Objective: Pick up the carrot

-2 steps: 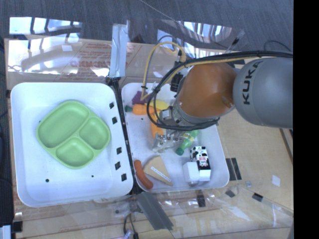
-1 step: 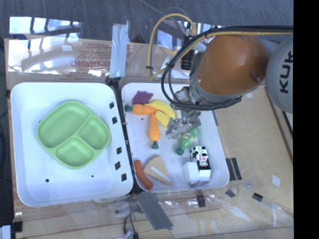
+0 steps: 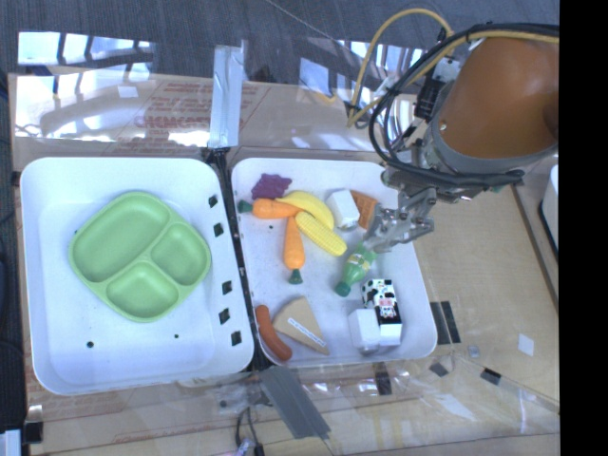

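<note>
Overhead, the grey arm [image 3: 494,93] with its orange band is reaching in from the right, bulking over the upper right corner of the right bin [image 3: 418,335]. Black and yellow cables [image 3: 399,41] are looping off its wrist. To the left, the left bin [image 3: 38,255] is lying beside it, carrying a green divided plate [image 3: 141,253] with three compartments.

Below the wrist, the gripper [image 3: 397,226] is hanging over the right bin's upper right area, just beside a small white block [image 3: 342,207] and an orange wedge [image 3: 365,205]. Whether its metal fingers are apart or together I cannot tell — they are blurring into one tangle from this angle, and nothing is showing clearly between them.

Two carrots are sitting in the right bin. One carrot [image 3: 294,247] is lying near the bin's middle, upright in the picture with its green end toward the bottom, touching the corn cob [image 3: 321,234] on its right. The other carrot [image 3: 274,209] is lying crosswise above it, just beneath a purple grape bunch [image 3: 272,185] and touching a banana [image 3: 309,203].

Further down, a green bottle [image 3: 355,269] is lying tilted, just under the gripper. A cow-patterned milk carton [image 3: 382,304] is resting near a white cup [image 3: 364,331] — both toward the lower right. A cheese wedge [image 3: 302,327] and a sausage [image 3: 272,335] are occupying the lower left corner.
</note>
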Controlling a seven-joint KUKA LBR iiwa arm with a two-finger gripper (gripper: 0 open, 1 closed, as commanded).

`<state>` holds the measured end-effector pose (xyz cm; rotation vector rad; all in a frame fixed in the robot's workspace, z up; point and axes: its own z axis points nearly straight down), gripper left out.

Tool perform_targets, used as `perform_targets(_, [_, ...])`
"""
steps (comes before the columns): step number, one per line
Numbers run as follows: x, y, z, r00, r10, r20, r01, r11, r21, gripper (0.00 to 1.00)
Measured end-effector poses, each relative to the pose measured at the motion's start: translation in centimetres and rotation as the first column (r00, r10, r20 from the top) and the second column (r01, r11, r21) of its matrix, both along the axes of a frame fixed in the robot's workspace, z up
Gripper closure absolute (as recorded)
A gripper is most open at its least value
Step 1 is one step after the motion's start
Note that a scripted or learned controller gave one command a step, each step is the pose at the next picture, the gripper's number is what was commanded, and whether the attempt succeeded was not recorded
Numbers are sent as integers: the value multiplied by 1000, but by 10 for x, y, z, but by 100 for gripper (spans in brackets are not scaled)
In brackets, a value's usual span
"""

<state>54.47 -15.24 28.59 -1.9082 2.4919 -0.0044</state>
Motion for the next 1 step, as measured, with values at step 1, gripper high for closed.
perform_targets(1, [1, 1, 10, 1000, 4, 1, -4, 1000, 1, 100])
